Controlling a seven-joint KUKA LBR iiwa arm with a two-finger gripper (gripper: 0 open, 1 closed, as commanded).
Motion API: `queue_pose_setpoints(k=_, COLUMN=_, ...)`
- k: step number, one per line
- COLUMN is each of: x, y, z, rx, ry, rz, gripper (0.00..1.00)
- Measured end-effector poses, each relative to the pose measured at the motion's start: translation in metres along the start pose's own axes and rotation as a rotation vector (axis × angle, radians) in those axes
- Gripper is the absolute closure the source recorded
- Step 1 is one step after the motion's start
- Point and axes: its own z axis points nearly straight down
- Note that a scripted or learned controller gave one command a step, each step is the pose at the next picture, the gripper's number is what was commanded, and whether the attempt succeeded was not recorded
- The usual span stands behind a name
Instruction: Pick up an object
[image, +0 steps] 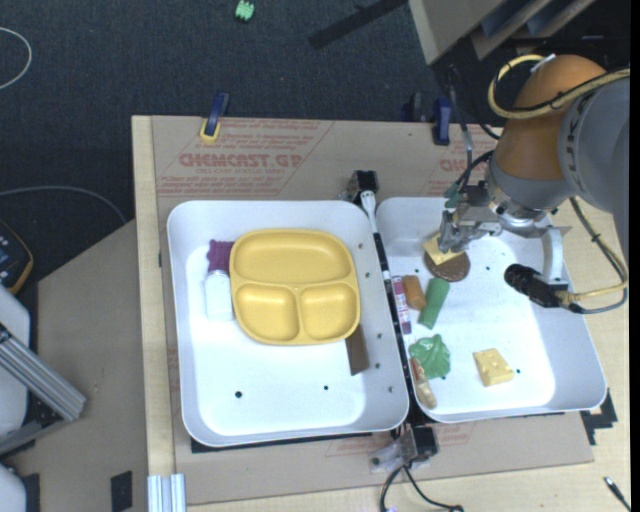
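My gripper (447, 240) reaches down into the right bin (560, 390) near its back left part. Its tips sit right over a small round brown and tan object (447, 263), touching or nearly touching it. Just in front of that lies a green stick-shaped object (434, 303). A leafy green object (431, 356) and a yellow cheese-like wedge (493, 367) lie nearer the bin's front. A red and purple wrapped bar (401, 302) and an orange piece (413, 293) rest along the bin's left wall.
The left bin (200, 400) holds a yellow divided plate (295, 283), a purple object (218, 256), a white bottle (217, 297) and a brown block (357, 354). A black cable part (535, 284) hangs over the right bin. A brown piece (424, 388) lies at the front left.
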Motion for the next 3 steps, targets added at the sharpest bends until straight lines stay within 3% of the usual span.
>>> queue_pose_setpoints(k=1, x=-0.003, y=-0.001, z=-0.063, rx=-0.001, ry=0.000, rz=0.000, gripper=1.00)
queue_pose_setpoints(k=2, x=-0.003, y=0.000, z=-0.077, rx=0.001, ry=0.000, rz=0.000, gripper=1.00)
queue_pose_setpoints(k=3, x=0.017, y=-0.049, z=-0.087, rx=0.012, ry=0.003, rz=0.001, gripper=1.00)
